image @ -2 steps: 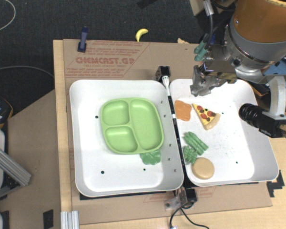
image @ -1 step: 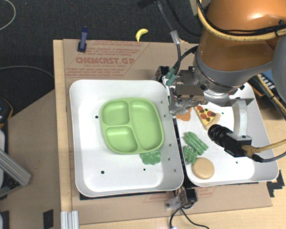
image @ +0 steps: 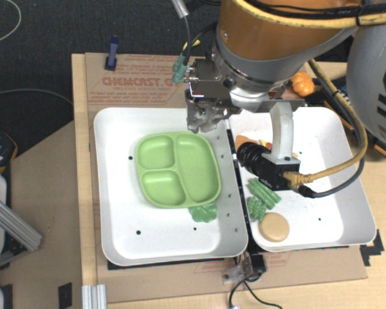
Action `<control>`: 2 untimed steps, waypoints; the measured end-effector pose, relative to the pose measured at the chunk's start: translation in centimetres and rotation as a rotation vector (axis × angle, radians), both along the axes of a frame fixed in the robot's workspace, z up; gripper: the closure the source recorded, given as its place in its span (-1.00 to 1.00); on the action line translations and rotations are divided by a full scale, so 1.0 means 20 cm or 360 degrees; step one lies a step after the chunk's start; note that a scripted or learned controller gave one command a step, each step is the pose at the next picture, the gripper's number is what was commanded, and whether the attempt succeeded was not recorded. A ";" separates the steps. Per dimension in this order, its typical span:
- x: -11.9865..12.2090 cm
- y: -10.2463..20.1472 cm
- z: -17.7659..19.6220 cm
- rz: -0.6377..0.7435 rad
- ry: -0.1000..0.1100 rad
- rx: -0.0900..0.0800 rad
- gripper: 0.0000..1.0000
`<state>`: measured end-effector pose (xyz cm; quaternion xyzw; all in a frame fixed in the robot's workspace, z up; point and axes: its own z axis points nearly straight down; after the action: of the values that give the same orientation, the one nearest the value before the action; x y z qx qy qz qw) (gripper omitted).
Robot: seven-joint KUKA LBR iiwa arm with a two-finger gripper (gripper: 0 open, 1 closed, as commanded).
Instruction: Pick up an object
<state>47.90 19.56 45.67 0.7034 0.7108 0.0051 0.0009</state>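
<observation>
Pincer (image: 204,122) just above green plate (image: 178,169)

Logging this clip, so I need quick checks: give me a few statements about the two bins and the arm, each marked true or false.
1. The green divided plate lies in the left bin. True.
2. The plate has three compartments. True.
3. The round tan piece sits in the left bin. False: it lies in the right bin, near the front.
4. The pincer is over the right bin's far right corner. False: it is at the back edge of the left bin, near the divide.
5. A small green piece lies by the plate's front edge. True.
</observation>
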 end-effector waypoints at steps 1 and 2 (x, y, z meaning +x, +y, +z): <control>0.00 -0.02 0.04 -0.0013 0.0007 -0.0008 1.00; 0.00 -0.24 -0.32 -0.0026 0.0028 -0.0015 1.00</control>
<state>47.86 14.71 39.34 0.7091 0.7051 -0.0043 -0.0020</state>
